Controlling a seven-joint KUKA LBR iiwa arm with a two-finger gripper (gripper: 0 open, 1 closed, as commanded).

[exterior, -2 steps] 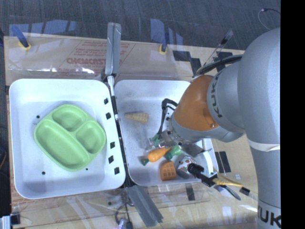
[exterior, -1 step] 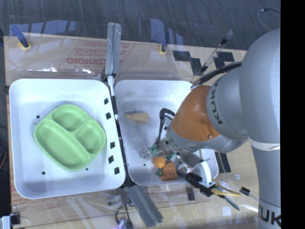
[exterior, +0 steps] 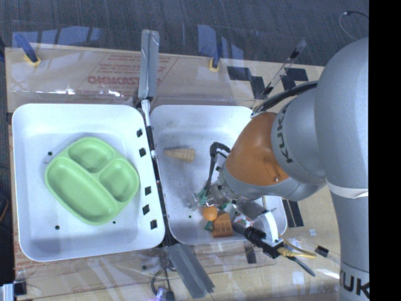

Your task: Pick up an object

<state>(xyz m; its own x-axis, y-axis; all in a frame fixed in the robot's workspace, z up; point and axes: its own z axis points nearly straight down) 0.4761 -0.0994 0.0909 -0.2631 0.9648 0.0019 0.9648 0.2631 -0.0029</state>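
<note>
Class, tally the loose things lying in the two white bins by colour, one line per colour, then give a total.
Green: 1, the divided plate in the left bin
Tan: 1, the cone in the right bin
Orange: 2, a small orange piece and an orange-brown block by the gripper
Total: 4

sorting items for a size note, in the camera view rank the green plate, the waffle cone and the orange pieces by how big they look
1. green plate, by far the largest
2. waffle cone
3. orange pieces, partly hidden under the arm, so their rank against the cone is unsure
</note>
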